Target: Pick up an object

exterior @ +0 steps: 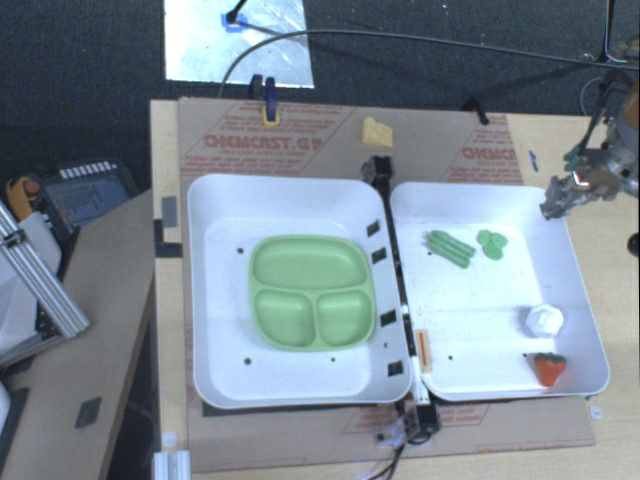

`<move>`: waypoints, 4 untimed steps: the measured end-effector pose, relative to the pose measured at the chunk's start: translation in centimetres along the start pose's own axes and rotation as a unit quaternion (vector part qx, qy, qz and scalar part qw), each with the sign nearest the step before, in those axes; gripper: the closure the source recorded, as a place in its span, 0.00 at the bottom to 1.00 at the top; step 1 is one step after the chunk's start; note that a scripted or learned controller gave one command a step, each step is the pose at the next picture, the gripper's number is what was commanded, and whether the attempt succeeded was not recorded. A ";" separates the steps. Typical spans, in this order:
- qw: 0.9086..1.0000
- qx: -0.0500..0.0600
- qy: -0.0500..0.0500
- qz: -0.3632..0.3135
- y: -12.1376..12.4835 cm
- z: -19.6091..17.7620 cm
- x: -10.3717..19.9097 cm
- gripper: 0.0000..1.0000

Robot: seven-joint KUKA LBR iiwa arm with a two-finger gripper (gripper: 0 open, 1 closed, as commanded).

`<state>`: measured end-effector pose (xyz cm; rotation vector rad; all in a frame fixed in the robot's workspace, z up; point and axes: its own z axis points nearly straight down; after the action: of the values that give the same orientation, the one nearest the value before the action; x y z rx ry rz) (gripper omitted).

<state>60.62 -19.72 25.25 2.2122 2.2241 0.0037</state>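
Observation:
The right bin (470,373) holds a green bean-like piece (449,248), a small green round piece (491,243), a white crumpled object (545,319) and a red strawberry-like toy (549,368) in its near right corner. A thin orange stick (424,350) lies by its left wall. My gripper (556,201) hangs over the far right rim of this bin, apart from all of the objects. Its tip is small and dark against the rim.
The left bin (215,368) holds a green three-compartment plate (309,290). A yellow piece (377,132) lies on the cardboard behind the bins. Cables cross the dark floor at the back. A device and metal rail sit at the far left.

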 end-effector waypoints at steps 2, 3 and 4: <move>1.000 0.002 0.001 -0.001 -2.6 0.4 9.6 1.00; 1.000 0.002 0.002 -0.002 -3.5 -0.3 15.1 1.00; 1.000 0.003 0.002 -0.002 -5.3 -0.6 20.0 1.00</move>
<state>55.22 0.23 25.80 2.2118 2.2327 0.0016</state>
